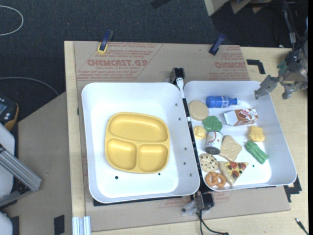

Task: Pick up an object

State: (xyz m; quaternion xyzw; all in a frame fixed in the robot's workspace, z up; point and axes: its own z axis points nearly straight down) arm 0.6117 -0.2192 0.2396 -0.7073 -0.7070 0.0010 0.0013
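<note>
The right bin (279, 146) holds several toy foods: a blue bottle (221, 101), a tan round bun (198, 110), a green round piece (212, 123), a red-and-white carton (240, 116), a small can (213, 142), a toast slice (231, 148), a green pickle (256, 152), a pizza slice (234, 169) and a pretzel (215, 180). My gripper (275, 89) hangs over the bin's far right corner, above and right of the carton. It is open, with nothing between its fingers.
The left bin (93, 131) holds a yellow three-compartment plate (138, 142). A yellow chunk (256, 133), a small yellow piece (199, 132) and a chip cookie (209, 162) also lie in the right bin. Clamps (103, 42) sit at the board's far edge.
</note>
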